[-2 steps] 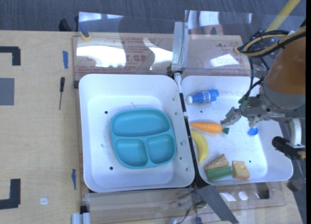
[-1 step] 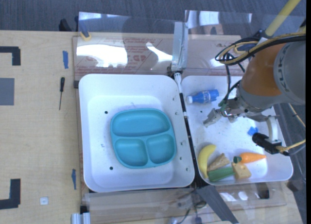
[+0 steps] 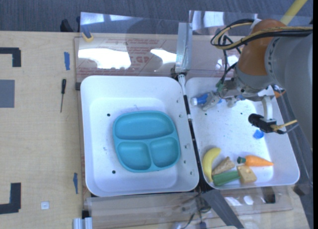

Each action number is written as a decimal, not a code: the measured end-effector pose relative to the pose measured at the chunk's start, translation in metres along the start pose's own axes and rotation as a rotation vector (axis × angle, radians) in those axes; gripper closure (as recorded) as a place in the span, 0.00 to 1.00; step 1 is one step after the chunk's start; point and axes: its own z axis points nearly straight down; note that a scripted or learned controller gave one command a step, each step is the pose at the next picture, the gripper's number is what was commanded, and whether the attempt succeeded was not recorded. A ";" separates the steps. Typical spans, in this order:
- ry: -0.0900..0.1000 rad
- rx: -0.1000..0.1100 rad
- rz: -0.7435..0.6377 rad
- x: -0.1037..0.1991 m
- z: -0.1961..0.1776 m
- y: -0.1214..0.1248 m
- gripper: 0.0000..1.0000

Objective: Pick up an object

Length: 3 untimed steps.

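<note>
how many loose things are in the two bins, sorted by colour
Teal: 1, a three-compartment plastic tray
Yellow: 1, a toy banana
Orange: 1, a toy carrot
Green: 1, a short cylinder
Tan: 2, a bread-like wedge and a cube-like chunk
Blue: 2, a small block and a small bottle-like item
Total: 8

Arm (image 3: 290, 59): large grey cylindrical link, smooth casing, occupies frame at approx 2 o'clock. Orange band (image 3: 256, 49) above wrist, rounded, glossy w/ light reflections. Black cables (image 3: 229, 32) loop off band toward 12 o'clock, plus thinner leads running down to wrist. Wrist assy (image 3: 233, 94): metallic silver/grey hardware, small parts, detail too fine to resolve. No markings or labels legible on casing. Screws not discernible at this res.
</note>
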 end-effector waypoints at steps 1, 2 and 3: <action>0.000 -0.003 0.198 -0.015 -0.100 -0.064 0.00; 0.002 0.011 0.311 -0.062 -0.012 -0.118 0.00; 0.000 -0.004 0.391 -0.086 -0.105 -0.095 0.00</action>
